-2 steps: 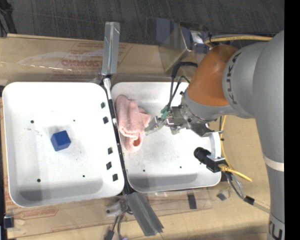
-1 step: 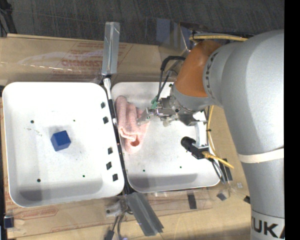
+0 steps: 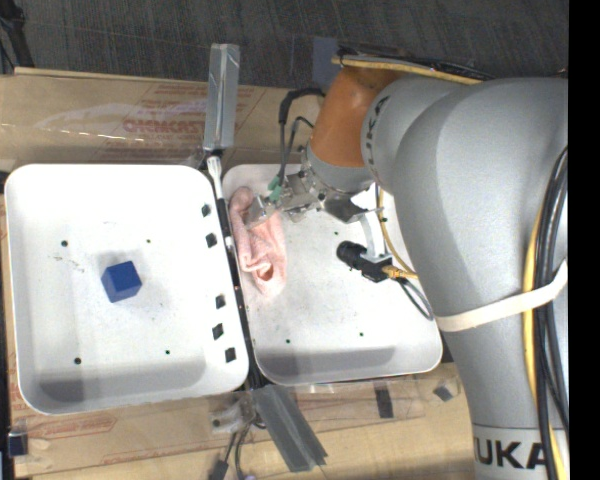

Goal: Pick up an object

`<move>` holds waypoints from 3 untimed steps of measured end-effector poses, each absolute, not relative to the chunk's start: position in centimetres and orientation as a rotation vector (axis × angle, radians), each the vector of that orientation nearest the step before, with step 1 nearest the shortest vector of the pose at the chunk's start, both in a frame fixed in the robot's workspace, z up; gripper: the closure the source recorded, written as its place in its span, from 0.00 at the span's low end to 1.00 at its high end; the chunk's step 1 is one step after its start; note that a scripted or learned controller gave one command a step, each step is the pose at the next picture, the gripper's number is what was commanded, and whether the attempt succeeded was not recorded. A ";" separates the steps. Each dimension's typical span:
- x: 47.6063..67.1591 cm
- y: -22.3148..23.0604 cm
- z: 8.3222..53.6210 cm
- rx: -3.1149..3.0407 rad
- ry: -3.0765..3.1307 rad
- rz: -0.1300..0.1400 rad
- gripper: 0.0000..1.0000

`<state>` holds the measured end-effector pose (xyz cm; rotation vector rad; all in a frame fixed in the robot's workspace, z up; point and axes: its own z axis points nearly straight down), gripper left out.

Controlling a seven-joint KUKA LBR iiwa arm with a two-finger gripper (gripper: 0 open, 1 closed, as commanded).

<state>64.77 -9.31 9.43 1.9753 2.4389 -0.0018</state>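
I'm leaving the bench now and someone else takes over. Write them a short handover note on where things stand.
Gripper: down in the right bin, at the top end of the pink cloth; whether its fingers are open or shut cannot be made out.
Pink cloth: lies crumpled along the right bin's left wall, on the floor.
Blue cube: sits alone in the left bin, apart from the arm.
Done: arm has reached the cloth.
Left: nothing visibly held or lifted; a pick is yet to be confirmed.
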 end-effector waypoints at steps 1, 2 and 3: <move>58.8 -9.9 9.4 1.912 2.491 0.000 0.00; 58.9 -9.9 10.4 1.908 2.496 -0.001 1.00; 59.7 -13.2 9.5 1.726 2.619 0.004 1.00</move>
